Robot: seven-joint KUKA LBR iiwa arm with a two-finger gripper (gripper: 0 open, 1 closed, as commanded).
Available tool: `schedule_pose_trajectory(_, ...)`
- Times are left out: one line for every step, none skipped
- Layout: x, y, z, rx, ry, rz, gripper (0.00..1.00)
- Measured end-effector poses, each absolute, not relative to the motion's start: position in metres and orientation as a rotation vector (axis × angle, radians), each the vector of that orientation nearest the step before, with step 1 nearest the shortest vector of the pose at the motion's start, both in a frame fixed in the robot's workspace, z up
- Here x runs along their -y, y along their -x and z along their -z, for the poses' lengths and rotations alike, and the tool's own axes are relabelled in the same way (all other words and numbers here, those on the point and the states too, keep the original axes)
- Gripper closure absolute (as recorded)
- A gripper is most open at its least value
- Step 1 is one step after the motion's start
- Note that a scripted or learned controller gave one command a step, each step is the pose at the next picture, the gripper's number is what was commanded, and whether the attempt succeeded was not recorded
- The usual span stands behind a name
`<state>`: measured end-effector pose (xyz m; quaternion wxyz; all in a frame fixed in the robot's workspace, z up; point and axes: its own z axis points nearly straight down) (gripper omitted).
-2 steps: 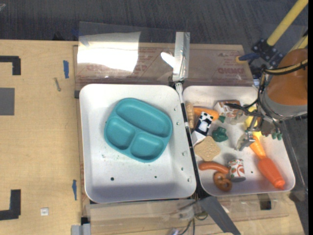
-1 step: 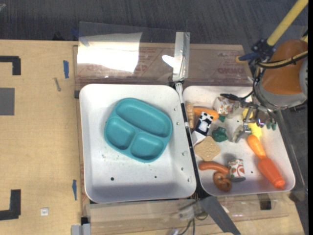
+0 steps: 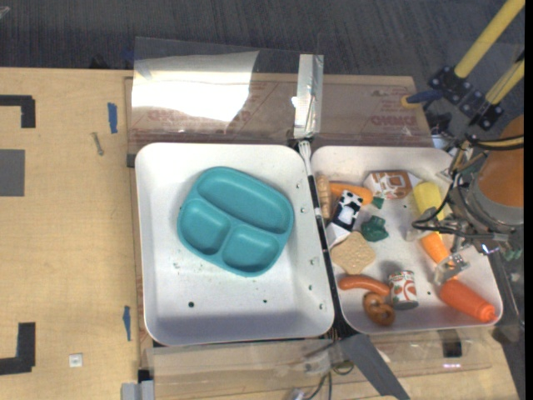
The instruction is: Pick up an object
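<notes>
The likeliest thing to be picked is the small orange piece (image 3: 433,246) near the right wall of the right bin (image 3: 491,269), since the pincer (image 3: 454,261) hangs just beside it, low over the bin floor; whether the pincer is spread, pressed together or pinching anything cannot be told, as cables and the wrist hide it. The piece looks like smooth moulded plastic, short and stubby. Just nearer lies a larger orange carrot-like toy (image 3: 468,300), tapered and glossy, and farther off a yellow block (image 3: 426,196) with rounded corners. Toward the middle of the bin sit a tan cracker-shaped square (image 3: 354,254) with a dimpled face, a red sausage-like curve (image 3: 364,283), a small red and white can (image 3: 403,287), a brown pretzel-like ring (image 3: 379,308), a dark green scrap (image 3: 375,228) and a black and white toy (image 3: 347,212). They lie scattered and loose, apparently tipped in so any may be tried. The left bin (image 3: 158,248) carries a teal divided plate (image 3: 236,219), matte and smooth-edged, with three shallow wells. Both bins rest on a pale wood table (image 3: 58,223).
</notes>
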<state>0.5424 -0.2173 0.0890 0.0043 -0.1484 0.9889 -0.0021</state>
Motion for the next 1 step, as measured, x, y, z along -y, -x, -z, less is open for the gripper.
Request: schedule_pose_trajectory(0.2156, -0.5473, -0.1024, -3.085, 0.463, 0.011, 1.0)
